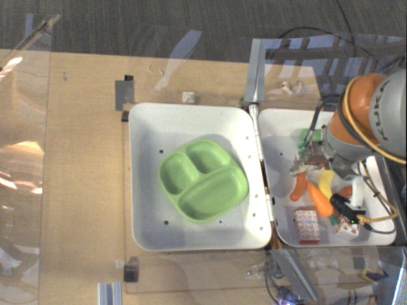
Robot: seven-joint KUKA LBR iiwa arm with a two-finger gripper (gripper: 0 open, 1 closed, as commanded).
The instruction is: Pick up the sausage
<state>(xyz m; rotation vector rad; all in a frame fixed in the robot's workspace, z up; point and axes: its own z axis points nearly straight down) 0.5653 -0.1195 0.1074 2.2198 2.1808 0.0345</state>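
Sausage (298, 187) lies in the right bin (275, 142), at the right of the frame, a short orange-red piece standing roughly upright in the picture, near the bin's left wall. Just right of it lie a carrot (320, 199) and a yellow piece (325, 182), close enough that they appear to touch; a boxed item (307, 225) sits below them, and a green item (307, 135) shows above. The arm (372, 116) enters from the right edge and hangs over this cluster, with the gripper (304, 164) directly above the sausage's upper end, probably placed there to descend on it. The fingers are dark and merge with the wrist, so how far the claw is open cannot be told, and nothing is visibly held between them. The left bin (143, 170) holds a green plate (203, 180) with three compartments, tilted in the frame, well apart from the work. Crowding beside the sausage is likely to hinder a clean grasp.
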